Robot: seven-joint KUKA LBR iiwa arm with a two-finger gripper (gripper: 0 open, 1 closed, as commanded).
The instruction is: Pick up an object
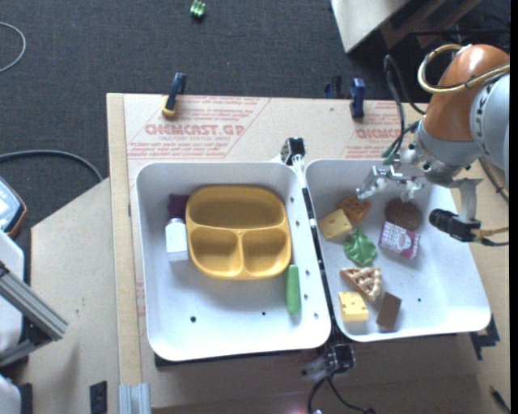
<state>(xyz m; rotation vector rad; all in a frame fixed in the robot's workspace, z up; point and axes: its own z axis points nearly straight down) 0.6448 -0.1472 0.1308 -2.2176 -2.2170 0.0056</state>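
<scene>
Objects (362, 255) lie in your right bin (453, 303); gripper (394, 179) above its far edge, claw state unclear.

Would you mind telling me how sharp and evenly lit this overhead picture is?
Camera view: soft and low in detail overall; the hand is blurred; the white bins look bright and mildly washed out, with soft shadows along their walls; the yellow tray reads clearly.

Two clamps, one yellow-and-blue (172, 95) and one blue (357, 97), grip the far edge of the surface (121, 242). A small green item (197, 9) lies on the dark floor (81, 57) beyond it.
</scene>
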